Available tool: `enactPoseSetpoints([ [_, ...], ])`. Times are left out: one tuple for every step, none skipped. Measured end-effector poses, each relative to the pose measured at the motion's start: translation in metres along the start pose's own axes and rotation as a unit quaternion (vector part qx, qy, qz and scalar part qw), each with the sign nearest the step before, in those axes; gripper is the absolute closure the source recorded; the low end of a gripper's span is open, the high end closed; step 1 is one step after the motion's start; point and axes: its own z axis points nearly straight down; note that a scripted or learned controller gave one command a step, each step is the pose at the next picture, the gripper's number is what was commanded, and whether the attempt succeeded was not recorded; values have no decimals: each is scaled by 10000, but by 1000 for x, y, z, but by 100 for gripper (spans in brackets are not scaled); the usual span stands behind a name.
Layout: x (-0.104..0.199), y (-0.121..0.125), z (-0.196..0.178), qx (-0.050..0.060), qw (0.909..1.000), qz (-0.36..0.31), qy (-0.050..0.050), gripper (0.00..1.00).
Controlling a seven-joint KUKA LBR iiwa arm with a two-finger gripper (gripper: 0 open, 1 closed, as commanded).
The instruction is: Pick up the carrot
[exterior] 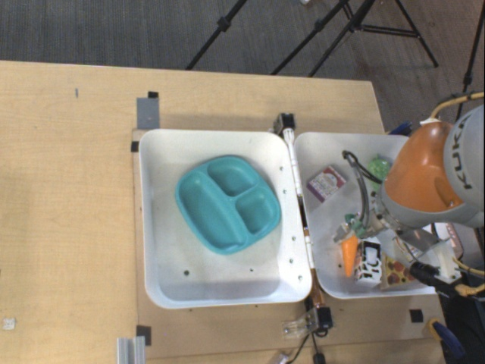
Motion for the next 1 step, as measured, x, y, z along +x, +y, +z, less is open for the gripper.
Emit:
enactPoseSetpoints([
  [31,81,-81,99,9983,579,45,100],
])
